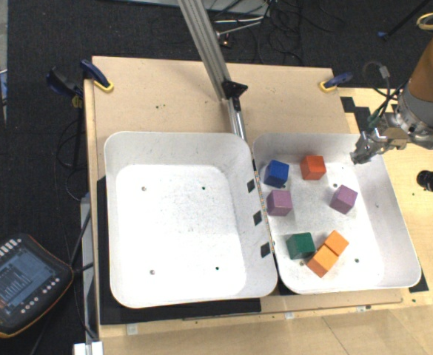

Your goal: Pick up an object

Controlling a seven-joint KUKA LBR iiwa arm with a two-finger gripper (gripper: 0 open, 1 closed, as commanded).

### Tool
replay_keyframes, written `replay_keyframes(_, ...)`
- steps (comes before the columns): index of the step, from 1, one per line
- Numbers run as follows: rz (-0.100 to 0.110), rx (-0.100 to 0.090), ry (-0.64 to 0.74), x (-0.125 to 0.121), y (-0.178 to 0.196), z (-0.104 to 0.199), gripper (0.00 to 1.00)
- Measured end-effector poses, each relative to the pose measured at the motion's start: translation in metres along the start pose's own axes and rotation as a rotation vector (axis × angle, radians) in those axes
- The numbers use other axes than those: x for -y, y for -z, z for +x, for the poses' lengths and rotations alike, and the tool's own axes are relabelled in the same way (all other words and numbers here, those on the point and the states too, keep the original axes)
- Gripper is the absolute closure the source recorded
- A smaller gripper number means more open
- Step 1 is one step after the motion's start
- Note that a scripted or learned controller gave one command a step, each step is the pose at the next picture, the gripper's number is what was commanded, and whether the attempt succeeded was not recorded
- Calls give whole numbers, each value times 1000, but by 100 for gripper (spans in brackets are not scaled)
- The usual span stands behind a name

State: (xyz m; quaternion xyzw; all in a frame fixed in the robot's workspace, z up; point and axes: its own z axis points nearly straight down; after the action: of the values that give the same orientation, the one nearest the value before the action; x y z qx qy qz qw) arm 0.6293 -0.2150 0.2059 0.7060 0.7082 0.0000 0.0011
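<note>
Approach step: the two-finger gripper (pixel 364 152), aperture indeterminable and holding nothing visible, hovers at the right white bin's (pixel 394 220) far rim; next, descend over the purple cube (pixel 343 198).

From my screen the arm (pixel 427 87) comes in as a thick rounded body, its upper part a dull orange-brown band, with a pale grey ring below it. Under that ring sits a lighter grey wrist section, shorter and a little narrower. Thin dark cables, one with a hint of green, loop out from the wrist's side and run up past a small grey plug. The gripper (pixel 364 151) at the end is a compact block of grey and dark metal, tapering to a blunt tip. I cannot make out any screws or markings; that part is too small and blurred.
</note>
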Motion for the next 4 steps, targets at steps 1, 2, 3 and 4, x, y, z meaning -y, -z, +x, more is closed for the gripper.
replay_keyframes(1, 0, -3, 4, 6, 15, 49, 100)
replay_keyframes(2, 3, -4, 5, 14, 10, 110, 100)
replay_keyframes(3, 2, -5, 6, 26, 17, 173, 100)
replay_keyframes(4, 3, -4, 6, 32, 14, 234, 100)
